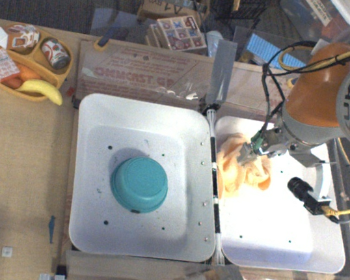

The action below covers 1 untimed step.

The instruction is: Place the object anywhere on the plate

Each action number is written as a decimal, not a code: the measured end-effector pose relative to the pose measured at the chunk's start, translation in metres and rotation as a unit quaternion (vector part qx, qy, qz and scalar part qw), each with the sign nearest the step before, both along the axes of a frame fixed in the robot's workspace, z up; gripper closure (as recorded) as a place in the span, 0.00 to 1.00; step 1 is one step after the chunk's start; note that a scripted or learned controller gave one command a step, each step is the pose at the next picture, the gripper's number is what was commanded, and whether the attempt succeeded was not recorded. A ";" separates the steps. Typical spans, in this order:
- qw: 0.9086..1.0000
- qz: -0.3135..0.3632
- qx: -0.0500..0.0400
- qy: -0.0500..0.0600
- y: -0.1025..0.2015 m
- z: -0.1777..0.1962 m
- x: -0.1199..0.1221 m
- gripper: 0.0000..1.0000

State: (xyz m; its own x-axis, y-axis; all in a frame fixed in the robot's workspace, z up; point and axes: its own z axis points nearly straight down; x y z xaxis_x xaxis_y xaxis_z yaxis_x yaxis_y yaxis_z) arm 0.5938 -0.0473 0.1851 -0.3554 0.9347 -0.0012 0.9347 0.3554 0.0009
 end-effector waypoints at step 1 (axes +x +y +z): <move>1.000 0.001 0.000 -0.001 0.000 0.040 0.001 1.00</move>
